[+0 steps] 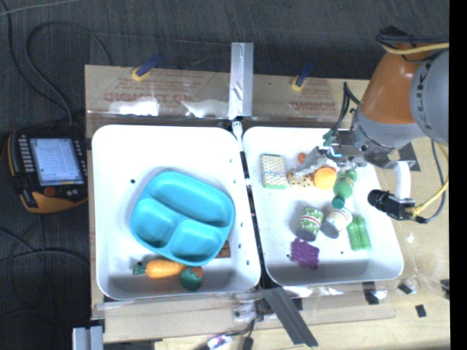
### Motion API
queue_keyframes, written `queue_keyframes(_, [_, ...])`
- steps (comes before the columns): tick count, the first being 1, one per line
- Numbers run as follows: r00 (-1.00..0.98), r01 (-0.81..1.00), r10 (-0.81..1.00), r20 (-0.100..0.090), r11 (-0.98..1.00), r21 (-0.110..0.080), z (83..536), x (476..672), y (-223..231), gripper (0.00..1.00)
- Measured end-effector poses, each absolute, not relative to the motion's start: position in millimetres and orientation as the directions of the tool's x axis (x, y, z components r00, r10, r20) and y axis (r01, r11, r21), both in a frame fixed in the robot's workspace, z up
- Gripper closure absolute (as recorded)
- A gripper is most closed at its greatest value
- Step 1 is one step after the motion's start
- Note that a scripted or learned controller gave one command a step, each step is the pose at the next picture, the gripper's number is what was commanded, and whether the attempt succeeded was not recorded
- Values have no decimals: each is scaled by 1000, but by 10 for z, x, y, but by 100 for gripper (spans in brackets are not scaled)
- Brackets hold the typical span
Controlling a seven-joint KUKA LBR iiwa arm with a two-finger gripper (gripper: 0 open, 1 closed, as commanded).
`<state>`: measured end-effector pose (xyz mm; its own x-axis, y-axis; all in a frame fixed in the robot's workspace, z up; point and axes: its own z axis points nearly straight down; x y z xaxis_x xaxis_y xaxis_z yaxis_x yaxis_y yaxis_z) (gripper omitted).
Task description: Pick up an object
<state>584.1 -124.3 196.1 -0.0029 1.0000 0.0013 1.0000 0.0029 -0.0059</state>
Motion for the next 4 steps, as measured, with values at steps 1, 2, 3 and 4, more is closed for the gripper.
queue_keyframes(1, [8, 1000, 1000, -4, -8, 4, 928, 6168, -1676, 0])
queue_keyframes(2, [54, 998, 999, -3, -54, 11, 889, 6433, -1784, 0])
queue_keyframes(3, [52, 999, 999, -6, -52, 13, 967, 6448, -1780, 100])
queue_keyframes(4, [73, 997, 997, -2, -73, -3, 1901, 6688, -1467, 100])
